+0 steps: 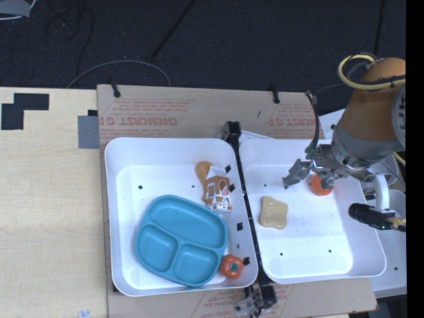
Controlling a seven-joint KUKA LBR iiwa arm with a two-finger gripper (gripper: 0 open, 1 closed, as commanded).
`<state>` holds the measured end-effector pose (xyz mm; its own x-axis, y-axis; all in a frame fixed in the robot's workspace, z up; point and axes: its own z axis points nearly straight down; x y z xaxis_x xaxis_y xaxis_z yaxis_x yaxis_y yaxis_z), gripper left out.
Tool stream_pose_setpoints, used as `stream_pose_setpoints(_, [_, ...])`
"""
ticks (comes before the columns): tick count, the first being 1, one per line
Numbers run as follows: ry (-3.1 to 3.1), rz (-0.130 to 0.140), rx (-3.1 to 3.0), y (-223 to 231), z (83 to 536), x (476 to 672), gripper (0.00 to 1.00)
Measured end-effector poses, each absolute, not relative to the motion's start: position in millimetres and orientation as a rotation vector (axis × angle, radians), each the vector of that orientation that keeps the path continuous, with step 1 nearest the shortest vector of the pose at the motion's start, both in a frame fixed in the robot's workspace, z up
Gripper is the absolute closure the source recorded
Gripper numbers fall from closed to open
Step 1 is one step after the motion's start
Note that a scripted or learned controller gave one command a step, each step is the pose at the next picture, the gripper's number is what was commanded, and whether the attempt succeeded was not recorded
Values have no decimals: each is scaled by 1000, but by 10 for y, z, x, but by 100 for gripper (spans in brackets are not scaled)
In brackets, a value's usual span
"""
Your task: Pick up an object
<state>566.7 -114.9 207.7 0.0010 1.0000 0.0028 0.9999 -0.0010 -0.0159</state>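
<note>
The small red-orange round object (321, 186) is lying in the right bin's (371, 264) far right; the gripper (311, 171) is being lowered beside it, fingers spread, and should be centred before closing.

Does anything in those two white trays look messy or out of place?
Mostly tidy. The blue divided plate lies askew in the left bin, one edge riding up toward the bin's front wall, with a small tomato wedged beside it in the corner.

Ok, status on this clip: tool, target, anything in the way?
Tool low in right bin, beside small red-orange object. No visible hold. Tan piece lies apart, not obstructing.
</note>
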Motion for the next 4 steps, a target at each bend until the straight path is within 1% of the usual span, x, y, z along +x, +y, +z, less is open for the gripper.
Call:
stream_pose_setpoints(1, [-2219,3,-2218,-1151,2139,5693,0])
stream_pose_setpoints(2, [-2215,8,-2218,-1234,1640,5641,0])
stream_pose_setpoints(3, [-2215,8,-2217,-1306,1036,5642,0])
stream_pose_setpoints(4, [-2220,0,-2223,-1309,902,5656,0])
